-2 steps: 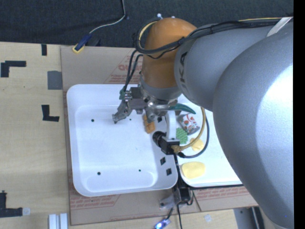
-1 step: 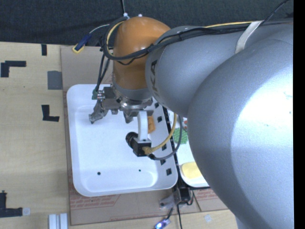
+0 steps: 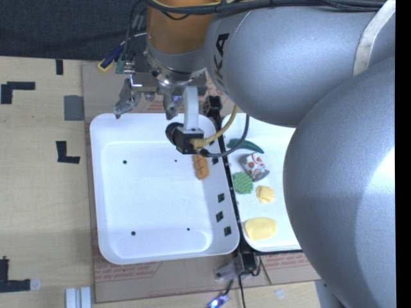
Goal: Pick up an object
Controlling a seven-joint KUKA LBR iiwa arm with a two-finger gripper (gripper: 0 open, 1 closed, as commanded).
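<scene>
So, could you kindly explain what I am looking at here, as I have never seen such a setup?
This is one picture from a fixed camera above the bench, looking down at a slant. The grey shape with the orange band is a robot arm; its gripper hangs by the far edge of the left bin, fingers apart, holding nothing. That bin holds a small tan piece. The right bin holds toys, among them a green one, a red-and-white one and a yellow lump.
</scene>
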